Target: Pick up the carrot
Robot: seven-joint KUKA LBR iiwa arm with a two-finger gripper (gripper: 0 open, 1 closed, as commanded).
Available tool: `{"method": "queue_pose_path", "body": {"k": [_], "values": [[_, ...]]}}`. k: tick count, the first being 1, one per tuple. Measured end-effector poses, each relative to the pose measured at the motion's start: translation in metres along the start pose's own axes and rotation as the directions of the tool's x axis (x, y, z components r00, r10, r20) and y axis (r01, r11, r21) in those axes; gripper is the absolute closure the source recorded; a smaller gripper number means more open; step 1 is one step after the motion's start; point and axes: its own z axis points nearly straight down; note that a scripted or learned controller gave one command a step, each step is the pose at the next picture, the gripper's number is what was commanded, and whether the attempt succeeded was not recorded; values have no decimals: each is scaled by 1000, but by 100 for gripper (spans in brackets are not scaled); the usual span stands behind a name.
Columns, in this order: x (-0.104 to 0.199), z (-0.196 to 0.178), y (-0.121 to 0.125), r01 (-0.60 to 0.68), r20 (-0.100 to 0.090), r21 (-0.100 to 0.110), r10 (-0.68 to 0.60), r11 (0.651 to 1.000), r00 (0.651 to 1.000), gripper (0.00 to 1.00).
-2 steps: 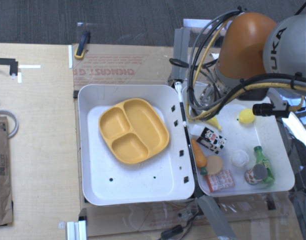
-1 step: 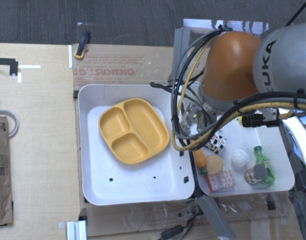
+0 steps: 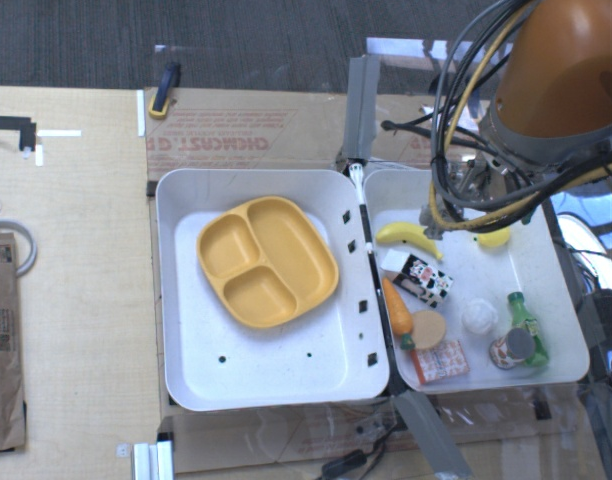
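The carrot [image 3: 397,308] is an orange root with a green tip, lying along the left wall of the right bin [image 3: 566,298], just below a black-and-white carton [image 3: 420,277]. The arm's orange band and cable bundle hang over the bin's upper right, and the gripper [image 3: 464,200] sits under them, above and to the right of the carrot, well apart from it. The wrist and cables hide its fingers.
A yellow banana [image 3: 408,236] lies above the carton, with another yellow piece [image 3: 493,237] to its right. A round tan item [image 3: 427,327], a red packet [image 3: 442,362], a clear cup [image 3: 479,316] and a green bottle [image 3: 524,330] fill the lower bin. The left bin [image 3: 186,368] holds a yellow divided plate [image 3: 267,260].
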Motion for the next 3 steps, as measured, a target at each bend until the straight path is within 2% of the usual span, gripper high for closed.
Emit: {"method": "queue_pose_path", "body": {"k": [1, 2, 3], "values": [[-79, 49, 18, 58, 0, -1, -58, 998, 998, 100], [-67, 31, 46, 335, 1, -1, -335, 942, 942, 100], [-81, -18, 62, 453, 2, -1, -453, 892, 892, 100]]}}
